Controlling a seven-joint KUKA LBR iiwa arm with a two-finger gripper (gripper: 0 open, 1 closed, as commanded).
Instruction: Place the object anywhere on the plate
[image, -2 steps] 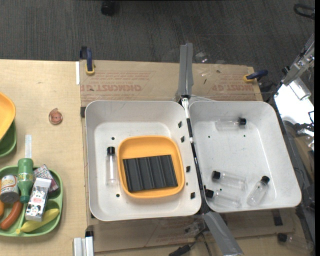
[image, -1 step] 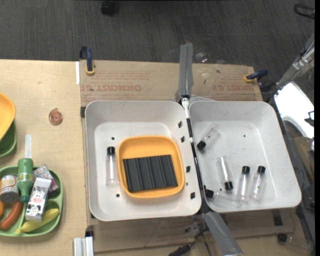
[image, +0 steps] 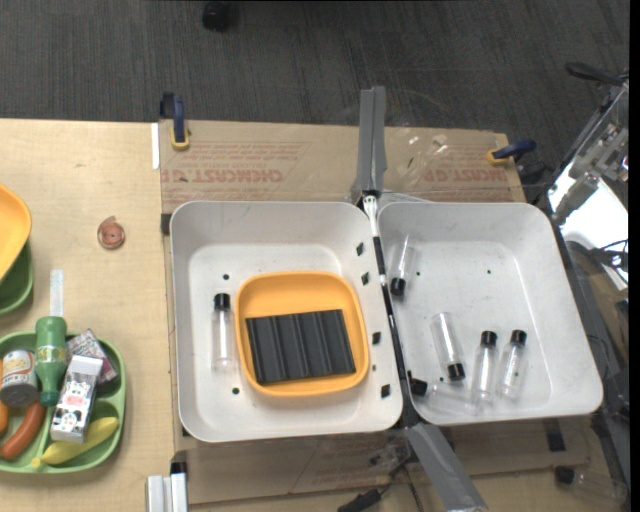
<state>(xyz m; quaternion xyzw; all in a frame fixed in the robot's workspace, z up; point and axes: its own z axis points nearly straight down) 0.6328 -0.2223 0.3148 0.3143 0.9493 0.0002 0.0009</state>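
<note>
Orange plastic forms the plate (image: 300, 292), a rounded-square dish with a raised rim, sitting in the middle of the left white bin (image: 195, 240). A dark ribbed insert (image: 299, 345) of about four parallel black slabs lies flat inside it. Just left of the plate, a clear vial with a black cap (image: 221, 328) lies lengthwise on the bin floor, apart from the rim. The right bin (image: 530, 240) holds four more clear, black-capped vials: one (image: 400, 268) near the divider, one (image: 447, 346) mid-floor, and a pair (image: 500, 362) close together; their glass bodies are faint against the white. Both bins are smooth, shallow and round-cornered, resting on brown cardboard (image: 260, 165). On the pale wooden table (image: 80, 180) at left, a green tray (image: 105, 435) of toy food is cut off by the frame edge. At the far right edge, grey machinery (image: 600, 150) is cropped and blurred; whether the hand is released or clenched, I cannot tell.
</note>
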